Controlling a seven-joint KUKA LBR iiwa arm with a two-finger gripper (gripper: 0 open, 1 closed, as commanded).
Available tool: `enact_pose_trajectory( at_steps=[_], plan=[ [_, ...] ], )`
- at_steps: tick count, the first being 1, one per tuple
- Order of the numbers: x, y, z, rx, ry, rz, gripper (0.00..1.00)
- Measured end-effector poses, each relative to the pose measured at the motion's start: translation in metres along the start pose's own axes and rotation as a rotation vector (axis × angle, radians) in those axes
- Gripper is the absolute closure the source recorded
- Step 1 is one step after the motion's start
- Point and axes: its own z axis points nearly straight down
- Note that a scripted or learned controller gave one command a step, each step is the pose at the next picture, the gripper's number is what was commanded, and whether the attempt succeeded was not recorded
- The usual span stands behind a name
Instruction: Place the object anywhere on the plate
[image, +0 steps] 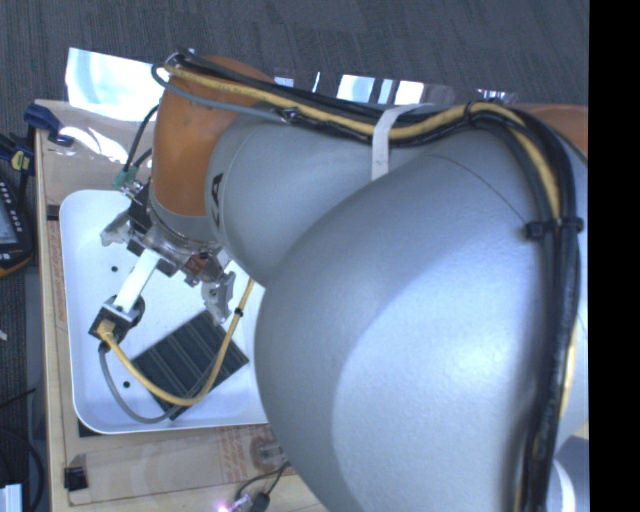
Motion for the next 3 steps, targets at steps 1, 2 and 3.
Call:
enact_pose_trajectory(
  at_steps=[1,2,3],
  plan=[
    [0.0,0.0,0.0,0.0,0.0,0.0,0.0],
    [0.076,0.052,-0.028,-0.005,0.005,0.255,0.0],
    [0.076,0.052,-0.038,-0.008,0.006,0.252,1.0]
  ],
)
